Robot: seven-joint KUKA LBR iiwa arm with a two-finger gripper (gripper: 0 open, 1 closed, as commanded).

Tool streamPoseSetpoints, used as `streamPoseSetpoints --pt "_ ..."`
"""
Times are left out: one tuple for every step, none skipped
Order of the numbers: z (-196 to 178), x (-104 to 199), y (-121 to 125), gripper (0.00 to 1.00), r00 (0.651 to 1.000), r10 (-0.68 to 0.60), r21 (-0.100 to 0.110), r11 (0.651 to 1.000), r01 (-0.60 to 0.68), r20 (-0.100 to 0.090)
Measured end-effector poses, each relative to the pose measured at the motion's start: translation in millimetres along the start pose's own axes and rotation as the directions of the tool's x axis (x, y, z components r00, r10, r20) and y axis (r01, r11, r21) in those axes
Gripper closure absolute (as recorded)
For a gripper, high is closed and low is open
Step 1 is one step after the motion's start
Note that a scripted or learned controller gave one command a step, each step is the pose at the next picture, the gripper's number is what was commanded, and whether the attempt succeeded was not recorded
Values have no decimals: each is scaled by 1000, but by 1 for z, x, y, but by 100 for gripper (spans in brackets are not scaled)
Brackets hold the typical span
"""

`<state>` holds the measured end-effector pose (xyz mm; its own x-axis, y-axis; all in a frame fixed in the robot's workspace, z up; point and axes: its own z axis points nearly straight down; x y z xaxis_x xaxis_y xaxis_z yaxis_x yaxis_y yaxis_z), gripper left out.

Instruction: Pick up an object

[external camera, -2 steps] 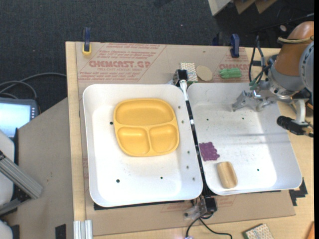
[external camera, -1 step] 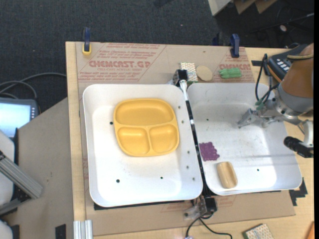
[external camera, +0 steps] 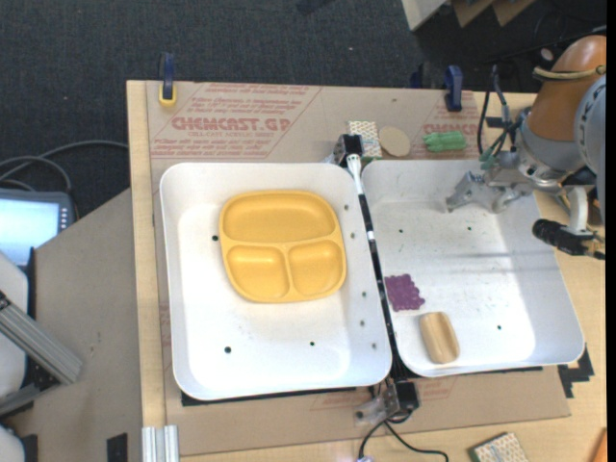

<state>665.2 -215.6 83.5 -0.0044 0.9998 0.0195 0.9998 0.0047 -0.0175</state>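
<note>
Near right bin's front, bread roll (external camera: 439, 337) seemingly lies front-to-back.

Divided plate (external camera: 283, 244) in left bin (external camera: 183, 287); bread (external camera: 439, 337) in right bin (external camera: 539, 296)

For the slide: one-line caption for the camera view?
Gripper over the right bin holding grapes and a bread roll; yellow tray in the left bin.

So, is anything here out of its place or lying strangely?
Yes. A tan disc and a green item lie on the board behind the right bin, outside it. Inside the bins, the yellow divided plate, purple grapes and bread piece look ordinary.
</note>
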Motion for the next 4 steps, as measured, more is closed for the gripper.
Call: streamPoseSetpoints --pt "-2 -3 -51 0 1000 1 -18 1000 -1 11" --pt "0 0 1 0 1000 1 4 1000 -1 -1" --pt "-2 -3 -55 0 1000 2 -17 1000 -2 11" --pt "0 0 1 0 1000 1 3 1000 -1 -1"
